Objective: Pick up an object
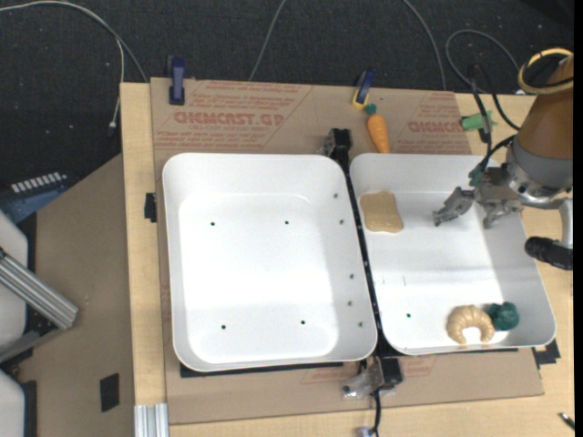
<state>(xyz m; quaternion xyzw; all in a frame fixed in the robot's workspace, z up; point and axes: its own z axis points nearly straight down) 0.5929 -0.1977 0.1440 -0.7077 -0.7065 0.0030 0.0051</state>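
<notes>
Two shallow white bins sit side by side on the table [246,107], whose brown cardboard-like top carries red printed lettering. The left bin [264,260] shows only small dark dots on its floor. The right bin [428,271] holds three things: a pale tan slice of toy bread [381,212] near its upper left corner, just beside the wall shared with the left bin, and — down at the lower right corner — a toy croissant [471,324] touching a small dark green object [503,315] that is too small to identify.

The gripper [474,206] reaches in from the right, over the upper right part of the right bin, below the arm's orange band. Its jaws stand spread apart with nothing between them; one finger [451,209] points left toward the bread but is well apart from it.

Outside the bins, a toy carrot [377,131] lies on the table just above the right bin's upper left corner. Blue clamps [176,78] grip the table's far edge.
</notes>
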